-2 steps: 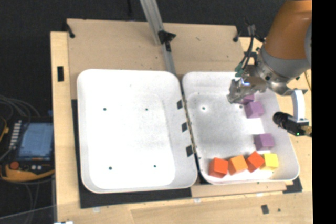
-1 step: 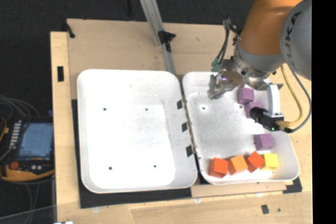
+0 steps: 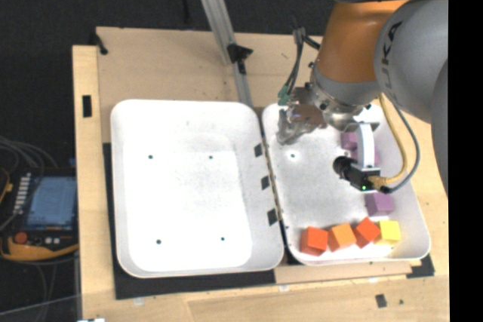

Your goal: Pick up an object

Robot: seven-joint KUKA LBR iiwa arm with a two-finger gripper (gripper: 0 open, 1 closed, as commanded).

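My gripper (image 3: 289,129) hangs over the upper left corner of the right bin (image 3: 317,170), close to the bin's left wall. No object shows between its fingers. Along the bin's front edge lie an orange-red block (image 3: 314,240), an orange block (image 3: 342,236), a red block (image 3: 367,231) and a yellow block (image 3: 389,230). A purple block (image 3: 379,203) rests just above them at the right. Another purple block (image 3: 349,139) peeks out beside the wrist, partly hidden by the arm.
The left bin (image 3: 189,185) sits beside the right one, with small black clips (image 3: 266,182) along the seam between them. A slanted metal pole (image 3: 219,19) rises behind the bins. A handheld pendant (image 3: 45,207) lies off the bench at the left.
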